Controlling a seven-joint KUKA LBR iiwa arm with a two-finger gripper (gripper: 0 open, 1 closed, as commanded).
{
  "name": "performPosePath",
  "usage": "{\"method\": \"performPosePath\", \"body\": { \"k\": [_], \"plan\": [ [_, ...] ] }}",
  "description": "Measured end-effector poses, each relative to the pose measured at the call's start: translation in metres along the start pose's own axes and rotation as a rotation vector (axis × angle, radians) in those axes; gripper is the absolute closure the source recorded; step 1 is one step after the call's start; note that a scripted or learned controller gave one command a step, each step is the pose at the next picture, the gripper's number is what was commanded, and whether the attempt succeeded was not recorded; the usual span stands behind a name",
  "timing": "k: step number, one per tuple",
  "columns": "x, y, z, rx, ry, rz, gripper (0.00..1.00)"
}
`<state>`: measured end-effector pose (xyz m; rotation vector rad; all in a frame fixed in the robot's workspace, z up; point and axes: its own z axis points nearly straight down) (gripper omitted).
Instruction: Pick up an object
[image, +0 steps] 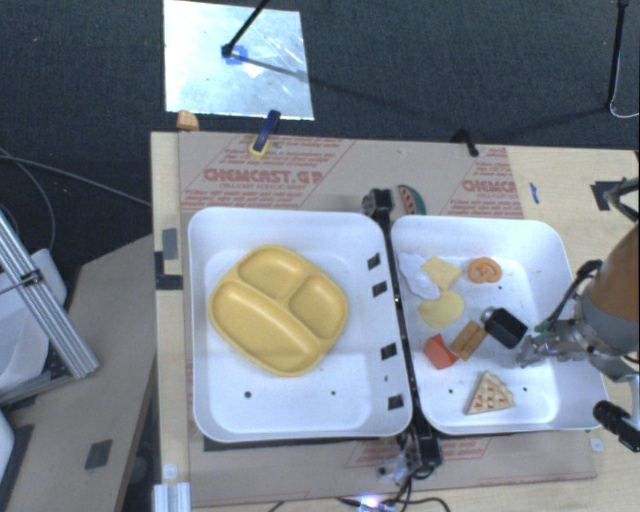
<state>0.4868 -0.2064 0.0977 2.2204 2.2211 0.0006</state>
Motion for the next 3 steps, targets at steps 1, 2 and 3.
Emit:
{"method": "performPosePath", "body": {
  "k": [1,2,3],
  "plan": [
    [0.000,0.000,-0.009,-0.002,0.000,0.000,1.00],
    [0.000,0.000,0.006,0.001,0.001,0.000,1.00],
    [0.000,0.000,0.004,-0.001,0.000,0.000,1.00]
  ]
}}
